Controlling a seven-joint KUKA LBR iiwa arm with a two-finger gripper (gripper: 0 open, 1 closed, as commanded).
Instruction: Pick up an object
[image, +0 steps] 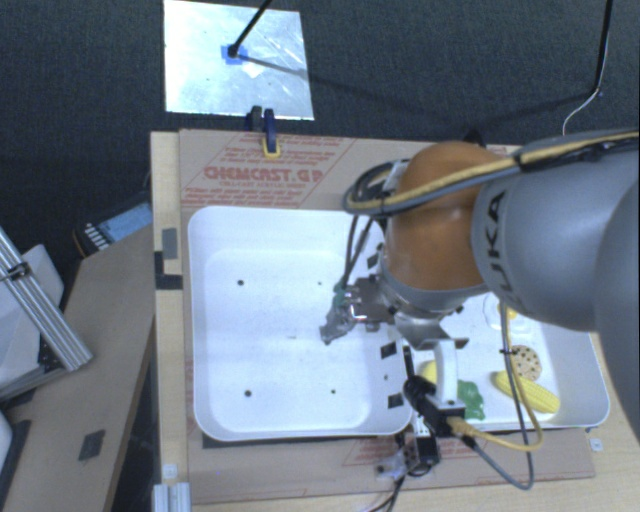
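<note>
Plainly, from the camera above, we see the arm (560, 240) reaching in from the right, its jaws hanging low over the bare floor of the left bin (240, 300), close to that bin's right wall. We cannot tell whether the jaws are released or clenched, as they are small and blurred. We see nothing between them.

The things worth picking lie in the right bin (592, 405). A yellow cob (527, 393) lies near the front, a round speckled biscuit (521, 361) sits just behind it, and a green piece (470, 402) lies to their left, partly hidden by the wrist. We judge the cob the best choice. It looks like a light, stiff toy with a smooth, perhaps slippery skin, and being long, it is best taken across its middle. The biscuit lies flat and would be hard to get under. All three lie well apart from the jaws, beyond the wall between the bins.
</note>
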